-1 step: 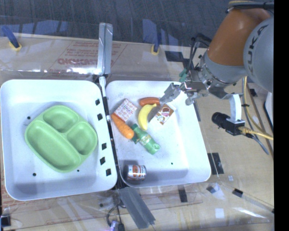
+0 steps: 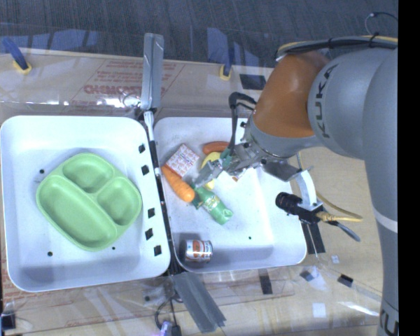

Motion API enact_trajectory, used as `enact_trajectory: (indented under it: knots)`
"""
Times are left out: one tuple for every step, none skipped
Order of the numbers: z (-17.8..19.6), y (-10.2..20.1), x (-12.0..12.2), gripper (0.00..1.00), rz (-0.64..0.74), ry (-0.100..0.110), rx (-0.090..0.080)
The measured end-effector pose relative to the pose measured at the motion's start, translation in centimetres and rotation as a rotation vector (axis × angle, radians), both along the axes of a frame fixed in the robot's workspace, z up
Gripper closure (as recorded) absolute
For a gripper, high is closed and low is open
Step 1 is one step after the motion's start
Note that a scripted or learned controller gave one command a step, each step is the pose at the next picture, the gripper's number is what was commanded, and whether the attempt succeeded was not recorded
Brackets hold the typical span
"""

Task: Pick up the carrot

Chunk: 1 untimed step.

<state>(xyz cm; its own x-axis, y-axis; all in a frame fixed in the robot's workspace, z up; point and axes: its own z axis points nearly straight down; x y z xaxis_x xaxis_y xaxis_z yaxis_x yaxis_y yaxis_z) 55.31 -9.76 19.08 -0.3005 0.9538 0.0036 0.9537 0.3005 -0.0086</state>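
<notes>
One fixed camera looks down on my bench at a slant from above, far enough to take in both bins [image 2: 28, 208], with my arm [image 2: 336, 96] entering from its right.

Robotics lab: KUKA arm [image 2: 343, 96], taped bench [image 2: 70, 82], two white bins [image 2: 14, 187].

Right bin [image 2: 280, 247]: carrot [image 2: 178, 183] lies near centre-left, tip toward 10 o'clock. Green bottle [image 2: 215, 205] just beside it at 4 o'clock; small can [image 2: 197, 250] at 6 o'clock by the rim. Gripper [image 2: 227, 163] hangs at the carrot's 2 o'clock. Left bin [image 2: 21, 257] holds a green divided tray [image 2: 89, 200].
</notes>
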Motion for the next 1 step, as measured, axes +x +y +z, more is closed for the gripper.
enact_trajectory:
  knots:
    - [-9.66,-0.76,0.6,0.0,-0.162,0.0,-0.001]
